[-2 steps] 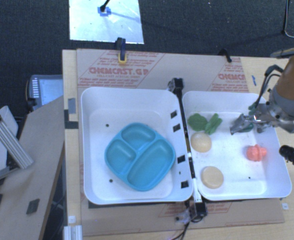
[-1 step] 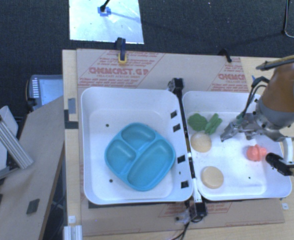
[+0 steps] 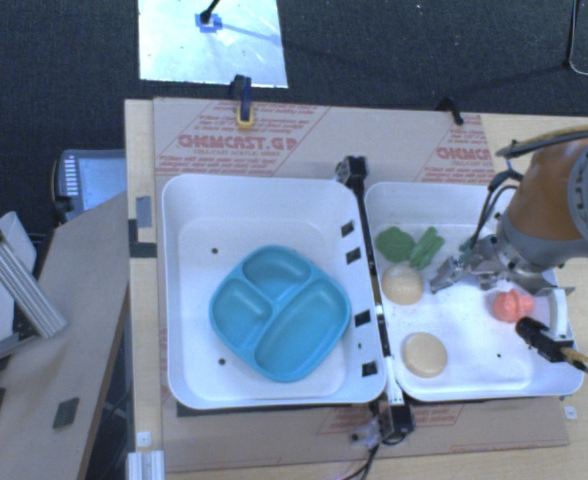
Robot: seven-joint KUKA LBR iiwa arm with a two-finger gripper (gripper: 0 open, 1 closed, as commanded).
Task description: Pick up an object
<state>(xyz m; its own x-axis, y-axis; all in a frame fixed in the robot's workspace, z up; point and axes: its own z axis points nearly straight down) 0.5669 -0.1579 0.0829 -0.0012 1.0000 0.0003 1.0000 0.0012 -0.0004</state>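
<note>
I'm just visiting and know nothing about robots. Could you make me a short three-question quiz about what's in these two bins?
1. True or false: the blue divided plate lies in the left bin.
2. How many objects lie in the right bin?
3. Which object lies nearest the gripper? A) green toy B) cream round piece C) tan round piece D) pink object

Key: 1 true; 2 four; 3 B.
</note>
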